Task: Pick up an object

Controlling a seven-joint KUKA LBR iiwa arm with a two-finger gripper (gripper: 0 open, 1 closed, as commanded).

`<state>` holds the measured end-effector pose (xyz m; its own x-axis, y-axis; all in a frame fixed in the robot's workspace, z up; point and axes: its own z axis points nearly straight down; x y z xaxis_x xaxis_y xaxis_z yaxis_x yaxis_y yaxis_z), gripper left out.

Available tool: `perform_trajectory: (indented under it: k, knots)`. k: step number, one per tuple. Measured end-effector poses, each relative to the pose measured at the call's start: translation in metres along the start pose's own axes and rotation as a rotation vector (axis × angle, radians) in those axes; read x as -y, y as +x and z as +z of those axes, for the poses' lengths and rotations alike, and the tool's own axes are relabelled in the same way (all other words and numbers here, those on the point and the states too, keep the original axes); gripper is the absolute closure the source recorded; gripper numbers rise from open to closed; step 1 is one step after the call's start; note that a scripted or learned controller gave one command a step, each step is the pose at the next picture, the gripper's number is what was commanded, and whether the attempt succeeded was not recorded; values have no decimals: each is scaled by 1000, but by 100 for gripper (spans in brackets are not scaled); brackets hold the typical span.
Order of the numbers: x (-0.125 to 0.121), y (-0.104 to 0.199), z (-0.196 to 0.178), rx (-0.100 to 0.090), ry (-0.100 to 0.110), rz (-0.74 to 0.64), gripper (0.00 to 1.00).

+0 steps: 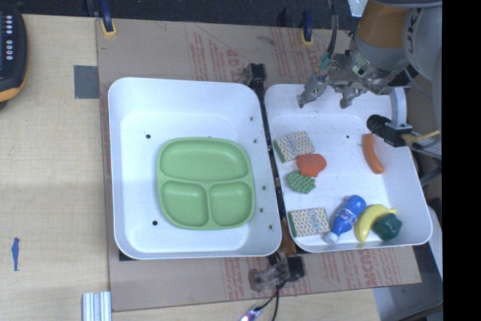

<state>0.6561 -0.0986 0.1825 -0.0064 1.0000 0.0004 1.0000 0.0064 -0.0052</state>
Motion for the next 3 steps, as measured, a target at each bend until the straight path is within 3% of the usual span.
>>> perform_trajectory:
  k: [1,2,3]
  knots:
    - [77,-10,28,1,0,2,0]
    - [100,4,92,0,0,3,0]
    - [100,3,81,2,2,0,100]
